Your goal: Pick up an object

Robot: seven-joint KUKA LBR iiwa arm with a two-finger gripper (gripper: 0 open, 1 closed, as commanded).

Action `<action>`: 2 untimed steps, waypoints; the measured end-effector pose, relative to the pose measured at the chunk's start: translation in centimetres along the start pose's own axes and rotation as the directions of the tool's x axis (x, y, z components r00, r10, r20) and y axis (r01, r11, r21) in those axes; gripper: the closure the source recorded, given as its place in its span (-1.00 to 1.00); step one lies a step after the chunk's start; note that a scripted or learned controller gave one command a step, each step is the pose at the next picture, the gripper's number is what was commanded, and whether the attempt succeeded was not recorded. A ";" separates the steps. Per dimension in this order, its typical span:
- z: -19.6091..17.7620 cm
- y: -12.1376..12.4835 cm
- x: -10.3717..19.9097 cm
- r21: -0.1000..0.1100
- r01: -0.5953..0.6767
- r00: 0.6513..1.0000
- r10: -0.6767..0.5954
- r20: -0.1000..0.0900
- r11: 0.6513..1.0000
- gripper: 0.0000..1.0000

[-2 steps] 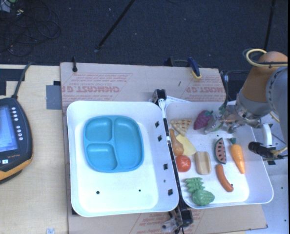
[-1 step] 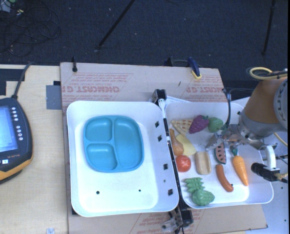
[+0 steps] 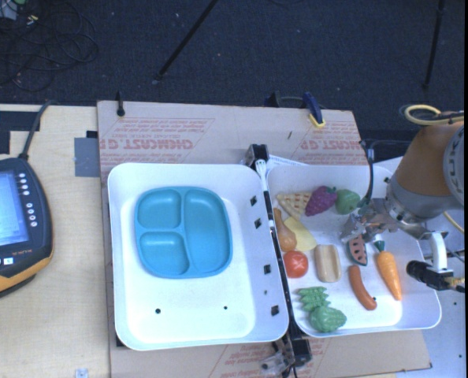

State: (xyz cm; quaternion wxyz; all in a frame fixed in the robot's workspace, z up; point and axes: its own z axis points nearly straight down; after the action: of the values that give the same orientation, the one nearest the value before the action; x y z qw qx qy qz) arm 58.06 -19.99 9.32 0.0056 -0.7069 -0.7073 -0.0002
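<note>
You are looking at the gripper (image 3: pixel 365 228) hovering in the right bin (image 3: pixel 423 315), jaws' spread impossible to tell, with the watermelon slice (image 3: pixel 358 251) lying just at its 6 o'clock, among one carrot (image 3: pixel 389 275), one sausage (image 3: pixel 362 287), one tomato (image 3: pixel 295 264) and one grape bunch (image 3: pixel 321 199).

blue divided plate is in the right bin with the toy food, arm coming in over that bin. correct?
Not quite. The camera view shows the blue divided plate in the left bin, by itself. The toy food, such as the carrot and tomato, lies in the right bin, and the arm does come in over that bin.
</note>
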 end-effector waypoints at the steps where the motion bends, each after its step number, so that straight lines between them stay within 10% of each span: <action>1: -6.2 -1.9 3.6 -0.003 0.003 1.000 -0.003 0.006 1.000 1.00; 2: -1.1 1.9 11.9 -0.001 0.005 1.000 -0.005 0.014 1.000 1.00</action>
State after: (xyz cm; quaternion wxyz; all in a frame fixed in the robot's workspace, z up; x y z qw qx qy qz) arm 60.00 -8.14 10.51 0.0004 -0.7050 -0.7092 0.0043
